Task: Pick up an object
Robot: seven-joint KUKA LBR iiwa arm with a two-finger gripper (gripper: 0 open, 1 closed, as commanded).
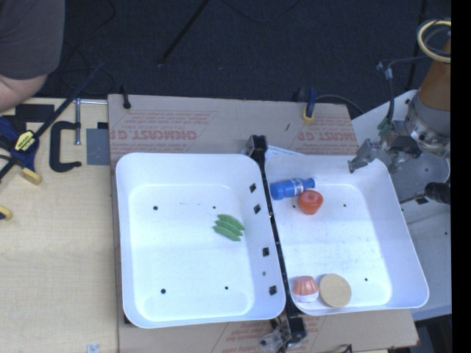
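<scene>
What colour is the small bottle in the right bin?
Blue, with a white cap end; the bottle lies near the bin's top left corner in the camera view.

A light wooden bench (51,256) fills the lower left of the frame, with a sheet of printed cardboard (221,123) laid across the middle. Two shallow white bins sit side by side on the cardboard, the left bin (132,271) and right bin (401,256) touching at centre. A black C-clamp (62,147) lies on the wood at upper left.

Red lettering is showing upside down on the cardboard sheet (221,120) under the bins, apparently reading "CHEMCAST GP".
</scene>
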